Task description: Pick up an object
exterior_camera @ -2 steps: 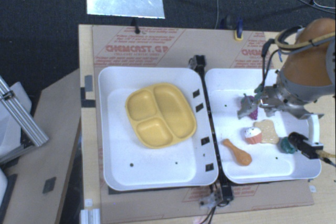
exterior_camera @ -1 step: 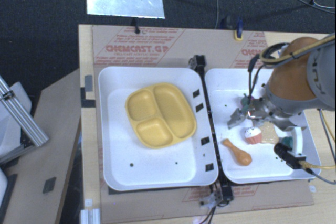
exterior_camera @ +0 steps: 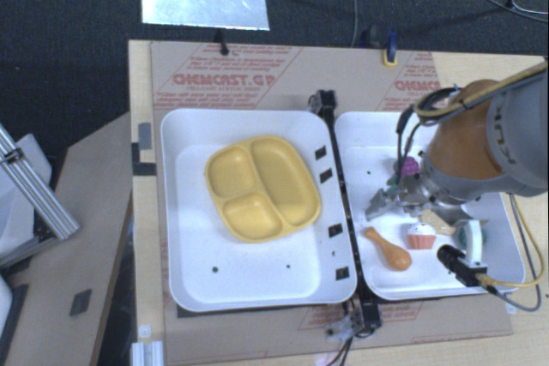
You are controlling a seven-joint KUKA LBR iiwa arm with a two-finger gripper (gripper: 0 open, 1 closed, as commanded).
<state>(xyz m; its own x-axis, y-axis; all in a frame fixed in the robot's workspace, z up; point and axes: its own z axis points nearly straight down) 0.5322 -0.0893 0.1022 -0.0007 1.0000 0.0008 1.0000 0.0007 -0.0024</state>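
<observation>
My gripper (exterior_camera: 378, 206) hangs low over the middle of the right bin (exterior_camera: 364, 141), reaching in from the grey and orange arm (exterior_camera: 480, 141). Just below it lies an orange drumstick-shaped toy (exterior_camera: 389, 249), apart from the gripper. A small pink and white cupcake toy (exterior_camera: 420, 237) sits to the right of the drumstick. A purple piece (exterior_camera: 410, 167) and a green bit (exterior_camera: 395, 182) show right above the gripper, partly hidden by the wrist. I see nothing held.
The left bin (exterior_camera: 184, 270) holds a yellow divided plate (exterior_camera: 260, 186). A teal and white item (exterior_camera: 471, 237) and a beige piece (exterior_camera: 439, 224) lie near the right bin's front right, under the arm. A black divider (exterior_camera: 339, 193) separates the bins.
</observation>
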